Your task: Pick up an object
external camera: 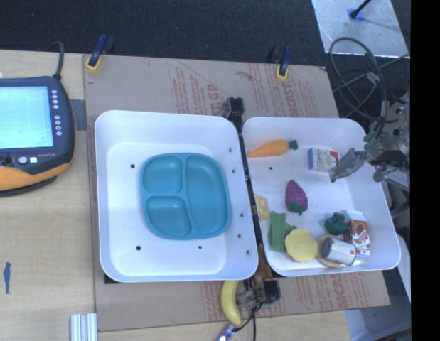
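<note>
Gripper (345,166) fingers are seen at the right of the frame, over the right bin's (376,261) upper right part, just beside a small white carton (322,159); whether they are released or clenched cannot be told, and nothing is seen between them.

Both white bins are set side by side on a brown cardboard sheet (170,84) laid over a light wooden bench (35,261). The sheet is pinned at its far edge by two clamps (97,54). Dark carpet (170,13) is seen across the top of the frame, with black cables (351,59) coiled at the upper right. A teach pendant (28,130) with a lit screen is placed at the left edge.

The left bin (109,190) is occupied by a blue divided plate (184,194).

The objects to be picked are gathered in the right bin. A toy carrot (271,148) lies at its upper left, a purple fruit-like toy (296,196) near the middle. Along the lower part, a green block (278,231) and a yellow round piece (301,246) are touching; a tin can (335,251) on its side, a dark green toy (337,224) and a red-and-white packet (360,236) are crowded at the lower right. A small yellowish item (261,208) sits against the left wall.

A banana (231,302) lies outside the bins, at the bottom centre on the cardboard.
</note>
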Robot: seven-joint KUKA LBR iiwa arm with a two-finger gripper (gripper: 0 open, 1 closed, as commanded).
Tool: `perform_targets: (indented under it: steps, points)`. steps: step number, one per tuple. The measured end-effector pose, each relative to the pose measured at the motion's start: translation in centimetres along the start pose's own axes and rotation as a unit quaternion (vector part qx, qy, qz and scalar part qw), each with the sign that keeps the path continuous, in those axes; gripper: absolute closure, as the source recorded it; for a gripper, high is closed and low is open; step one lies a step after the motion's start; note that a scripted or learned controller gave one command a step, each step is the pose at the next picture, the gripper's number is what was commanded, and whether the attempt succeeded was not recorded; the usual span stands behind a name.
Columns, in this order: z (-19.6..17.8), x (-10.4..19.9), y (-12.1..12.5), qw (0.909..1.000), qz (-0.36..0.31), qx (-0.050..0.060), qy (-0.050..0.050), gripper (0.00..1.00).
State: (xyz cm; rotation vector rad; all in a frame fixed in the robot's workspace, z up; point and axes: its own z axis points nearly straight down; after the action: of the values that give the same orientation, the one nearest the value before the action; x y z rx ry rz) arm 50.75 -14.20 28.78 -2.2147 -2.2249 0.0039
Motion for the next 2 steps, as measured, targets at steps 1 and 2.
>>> perform_targets:
  steps: [1, 2]
  points:
    - [8.3, 5.2, 3.1, 1.0000, -0.001, 0.001, -0.001, 0.00]
    - [17.8, 4.7, 4.7, 1.0000, 0.000, 0.001, 0.000, 0.00]
